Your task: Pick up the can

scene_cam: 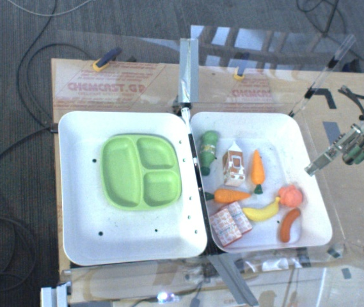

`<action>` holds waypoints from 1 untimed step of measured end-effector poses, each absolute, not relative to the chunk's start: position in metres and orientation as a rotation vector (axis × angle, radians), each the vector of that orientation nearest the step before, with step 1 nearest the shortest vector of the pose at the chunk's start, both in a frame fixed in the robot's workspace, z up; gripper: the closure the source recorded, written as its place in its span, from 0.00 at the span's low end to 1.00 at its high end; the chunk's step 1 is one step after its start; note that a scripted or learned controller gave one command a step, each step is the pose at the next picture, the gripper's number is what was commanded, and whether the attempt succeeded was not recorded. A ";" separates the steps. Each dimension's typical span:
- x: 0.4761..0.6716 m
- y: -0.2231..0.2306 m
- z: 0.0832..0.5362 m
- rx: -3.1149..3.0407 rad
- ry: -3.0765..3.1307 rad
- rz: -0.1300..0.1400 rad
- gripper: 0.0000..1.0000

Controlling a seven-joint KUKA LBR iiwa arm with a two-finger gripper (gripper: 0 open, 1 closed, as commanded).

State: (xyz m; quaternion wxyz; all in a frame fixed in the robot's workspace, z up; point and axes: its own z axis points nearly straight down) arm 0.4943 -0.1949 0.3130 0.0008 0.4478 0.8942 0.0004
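The can (231,226), red and white with a checked label, lies on its side at the front left of the right bin (309,235). My gripper (312,167) hangs over the right rim of that bin, well to the right of the can and farther back, tilted down to the left. Nothing is seen held in it. It is apart from every object in the bin.
The right bin also holds a green bottle (206,151), a small carton (234,164), two carrots (257,167) (231,196), a banana (263,210), a peach (290,196) and a sausage (288,225). A green divided plate (141,171) lies in the left bin (79,190).
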 end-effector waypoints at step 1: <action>0.484 -0.188 0.167 0.868 3.021 0.001 1.00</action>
